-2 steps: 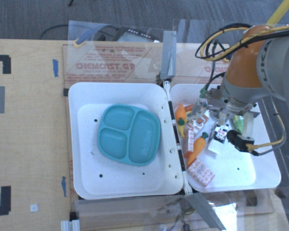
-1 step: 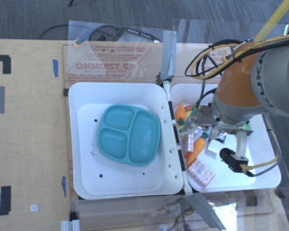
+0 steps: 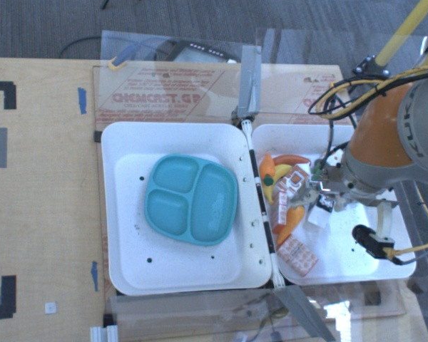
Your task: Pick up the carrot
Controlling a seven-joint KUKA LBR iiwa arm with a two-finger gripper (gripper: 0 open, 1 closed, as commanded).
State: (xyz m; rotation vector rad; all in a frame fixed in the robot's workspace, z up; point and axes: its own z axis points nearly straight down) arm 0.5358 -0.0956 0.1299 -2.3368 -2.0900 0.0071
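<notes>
Diagonally lying carrot (image 3: 291,223), tip lower-left.

Carrot (image 3: 291,223): orange, tapered, lying flat in the right bin (image 3: 342,258), close to that bin's left wall, roughly mid-height. Long axis slanted, one end toward 1 o'clock, the other toward 7 o'clock. Upper end is tucked under a red-and-white packet (image 3: 294,182) and clutter at its 12 o'clock; only the lower part shows clearly. Another red-and-white packet (image 3: 298,255) sits just at its 6 o'clock. Surface plain orange, no greens visible. Which end is the tip: cannot tell. Contact with neighbouring items looks likely but is not clear.
</notes>
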